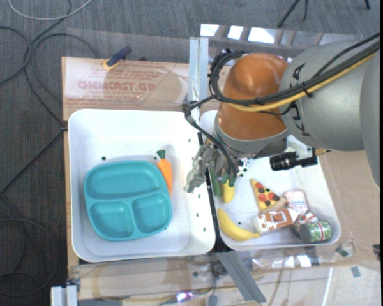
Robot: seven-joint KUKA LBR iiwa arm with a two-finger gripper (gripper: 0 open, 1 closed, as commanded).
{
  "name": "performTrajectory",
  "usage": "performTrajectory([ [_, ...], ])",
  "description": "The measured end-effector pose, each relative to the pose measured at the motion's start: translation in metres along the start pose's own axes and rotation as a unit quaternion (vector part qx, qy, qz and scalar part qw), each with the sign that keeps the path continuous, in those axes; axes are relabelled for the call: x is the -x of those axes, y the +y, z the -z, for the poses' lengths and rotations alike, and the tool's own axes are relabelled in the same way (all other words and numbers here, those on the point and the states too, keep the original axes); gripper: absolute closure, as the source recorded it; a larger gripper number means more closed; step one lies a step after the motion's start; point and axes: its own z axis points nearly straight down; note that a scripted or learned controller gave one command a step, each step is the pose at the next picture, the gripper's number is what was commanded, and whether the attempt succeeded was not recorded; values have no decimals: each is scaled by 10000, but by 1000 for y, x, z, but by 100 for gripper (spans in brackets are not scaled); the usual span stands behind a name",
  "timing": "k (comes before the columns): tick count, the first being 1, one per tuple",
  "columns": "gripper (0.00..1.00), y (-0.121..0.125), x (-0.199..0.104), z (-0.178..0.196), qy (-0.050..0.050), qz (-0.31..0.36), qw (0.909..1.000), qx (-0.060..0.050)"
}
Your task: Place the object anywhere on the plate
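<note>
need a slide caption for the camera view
KUKA gripper hovers at the divide between bins, beside a toy carrot at the teal plate's edge.

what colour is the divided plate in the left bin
Teal, a light blue-green; the plate shows plainly in the camera view.

Robot lab: KUKA arm (pixel 319 94), bins (pixel 131 126), floor cables (pixel 25 50)

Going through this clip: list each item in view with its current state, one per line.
plate: flat in the left bin, its compartments hold nothing.
carrot: lying against the plate's right rim, not on it.
gripper: low over the wall between the bins; grip unclear.
banana: lying in the right bin.
pizza slice: flat in the right bin.
can: on its side, right bin corner.
</note>
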Motion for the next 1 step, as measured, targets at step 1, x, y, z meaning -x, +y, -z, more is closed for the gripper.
performTrajectory([
  [1, 100, 84, 14, -5, -18, 489, 9988, -12],
])
